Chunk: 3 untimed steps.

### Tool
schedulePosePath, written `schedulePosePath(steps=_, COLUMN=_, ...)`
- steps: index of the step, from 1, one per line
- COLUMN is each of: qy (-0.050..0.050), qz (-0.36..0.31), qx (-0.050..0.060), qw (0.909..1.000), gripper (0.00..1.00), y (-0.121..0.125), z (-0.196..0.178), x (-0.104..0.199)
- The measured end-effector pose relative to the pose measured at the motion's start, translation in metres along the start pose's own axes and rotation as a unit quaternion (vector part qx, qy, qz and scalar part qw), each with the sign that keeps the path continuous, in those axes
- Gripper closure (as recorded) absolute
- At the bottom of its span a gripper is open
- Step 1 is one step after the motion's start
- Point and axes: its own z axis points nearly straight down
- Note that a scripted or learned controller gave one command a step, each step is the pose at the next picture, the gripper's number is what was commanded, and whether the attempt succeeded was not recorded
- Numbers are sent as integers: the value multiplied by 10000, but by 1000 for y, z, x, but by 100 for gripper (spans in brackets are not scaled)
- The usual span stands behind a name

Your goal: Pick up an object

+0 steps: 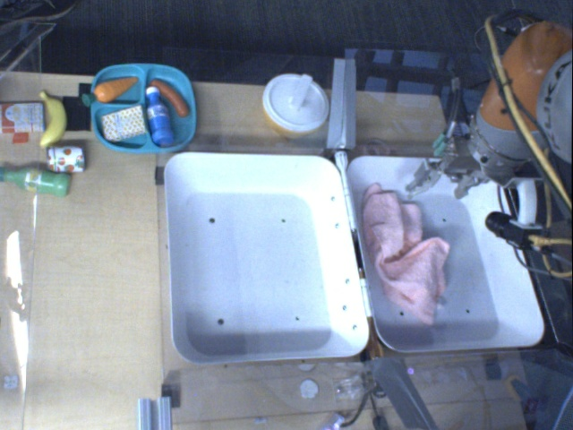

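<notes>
On the far left of the bench (98, 267), well away from both bins, a row of small things is seen: a banana (54, 119), a small can (65, 159) and a green bottle (36, 181), with a blue divided tray (183, 106) of toy food just beyond them and a white lidded cup (296, 104) further along the back edge. None of these is within the arm's present reach, so they are judged to play no part yet.

Next comes the left bin (260, 258), whose white floor is bare of anything to pick. Beside it, the right bin (501, 312) holds the one likely object, a crumpled pink cloth (405, 253). The cloth lies flat on the bin floor in the bin's left half, close to the wall shared with the left bin. Its long axis runs from the bin's far edge towards the near edge, slanting slightly to the right as it comes nearer; the near end is bunched and broader, and no clear front or point can be made out in so soft a thing.

At the right, the gripper (445, 174) hangs over the far part of the right bin, just beyond and to the right of the cloth's far end. The jaws are seen spread apart, with nothing between them. The pick is therefore judged not yet made: the descent, the closing and the lift are all left to do.
</notes>
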Motion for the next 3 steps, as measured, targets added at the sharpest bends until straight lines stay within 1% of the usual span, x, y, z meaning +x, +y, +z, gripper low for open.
schedulePosePath(steps=1, qy=-3, qz=-552, qx=-30, qw=9985, gripper=0, y=-15, z=93, x=-17)
schedulePosePath(steps=2, qy=-18, qz=-754, qx=-68, qw=9971, gripper=0, y=-93, z=98, x=-32)
schedulePosePath(steps=3, qy=3, qz=610, qx=-69, qw=9981, gripper=0, y=-31, z=99, x=15)
